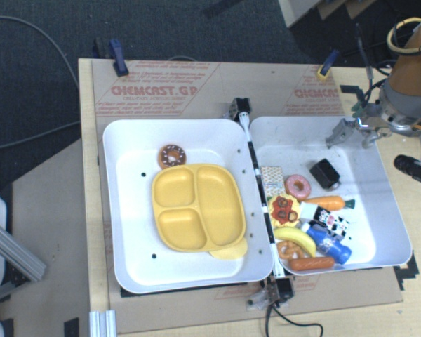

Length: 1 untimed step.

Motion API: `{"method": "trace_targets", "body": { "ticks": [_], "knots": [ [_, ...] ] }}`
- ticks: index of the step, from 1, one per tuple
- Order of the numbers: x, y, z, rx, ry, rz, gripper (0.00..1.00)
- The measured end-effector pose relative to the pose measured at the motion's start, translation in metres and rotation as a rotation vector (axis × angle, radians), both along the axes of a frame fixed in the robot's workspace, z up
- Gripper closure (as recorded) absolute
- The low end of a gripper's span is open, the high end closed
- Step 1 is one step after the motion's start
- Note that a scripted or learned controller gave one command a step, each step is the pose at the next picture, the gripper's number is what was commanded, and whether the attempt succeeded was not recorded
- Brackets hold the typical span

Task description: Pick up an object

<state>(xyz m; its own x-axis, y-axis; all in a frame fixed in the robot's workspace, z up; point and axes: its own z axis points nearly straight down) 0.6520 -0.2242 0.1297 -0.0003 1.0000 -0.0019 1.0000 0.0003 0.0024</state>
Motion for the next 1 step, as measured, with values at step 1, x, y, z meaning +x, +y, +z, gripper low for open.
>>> {"method": "trace_targets", "body": {
  "ticks": [1],
  "knots": [
    [-0.0399, 0.0513, -0.0214, 0.003, 0.004, 0.001, 0.00]
  ]
}}
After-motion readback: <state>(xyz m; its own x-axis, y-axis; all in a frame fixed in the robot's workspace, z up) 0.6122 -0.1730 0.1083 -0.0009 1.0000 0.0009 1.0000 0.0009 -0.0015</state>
